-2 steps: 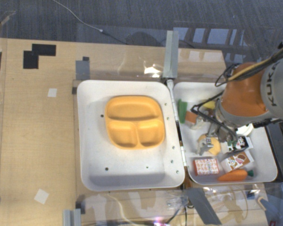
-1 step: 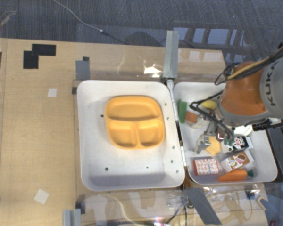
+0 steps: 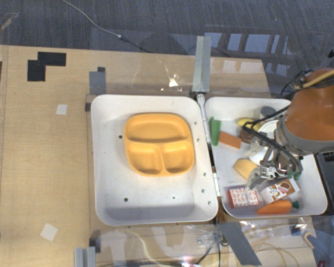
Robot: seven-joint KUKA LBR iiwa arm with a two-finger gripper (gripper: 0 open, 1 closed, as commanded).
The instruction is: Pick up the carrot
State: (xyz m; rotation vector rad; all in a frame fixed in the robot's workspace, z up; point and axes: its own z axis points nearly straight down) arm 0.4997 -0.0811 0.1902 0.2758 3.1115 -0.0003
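The carrot (image 3: 274, 207) is orange with a green end to the right. It lies along the front wall of the right bin (image 3: 323, 204). My gripper (image 3: 271, 172) hangs below the orange wrist band, a little behind the carrot and apart from it, over a small printed box (image 3: 281, 191). Nothing shows held in it.
The right bin also holds a red and white box (image 3: 243, 196), a yellow wedge (image 3: 244, 168), an orange and green piece (image 3: 225, 138), a banana (image 3: 246, 122) and a white dish (image 3: 269, 131). A yellow divided plate (image 3: 158, 143) sits in the left bin (image 3: 108, 204).
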